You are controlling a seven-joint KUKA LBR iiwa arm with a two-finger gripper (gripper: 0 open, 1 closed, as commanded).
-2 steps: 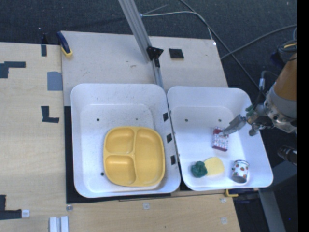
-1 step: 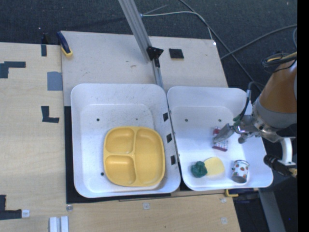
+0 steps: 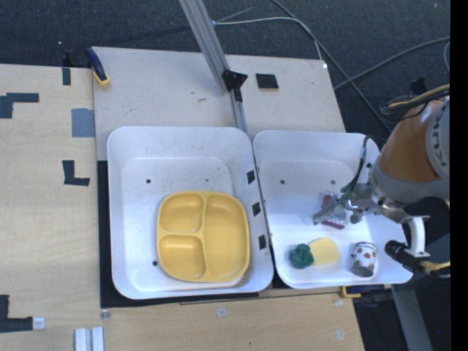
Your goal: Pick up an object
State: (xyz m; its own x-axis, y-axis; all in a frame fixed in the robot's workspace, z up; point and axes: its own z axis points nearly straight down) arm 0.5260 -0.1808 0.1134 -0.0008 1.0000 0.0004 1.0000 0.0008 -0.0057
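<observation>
My gripper (image 3: 327, 212) hangs low over the middle of the right bin (image 3: 292, 156), reaching in from the right. Right beneath its tip lies a small magenta object (image 3: 335, 223), partly hidden by the gripper; whether it is gripped is unclear. Toward the bin's front a green lumpy object (image 3: 300, 256) touches a yellow rounded object (image 3: 325, 252). A small white and brown object (image 3: 363, 258) rests near the front right corner.
The left bin (image 3: 128, 196) holds a yellow divided plate (image 3: 203, 236). A grey metal bar (image 3: 208, 39) slants down to the gap between the bins. The arm's orange band (image 3: 406, 148) stands above the right bin's right wall.
</observation>
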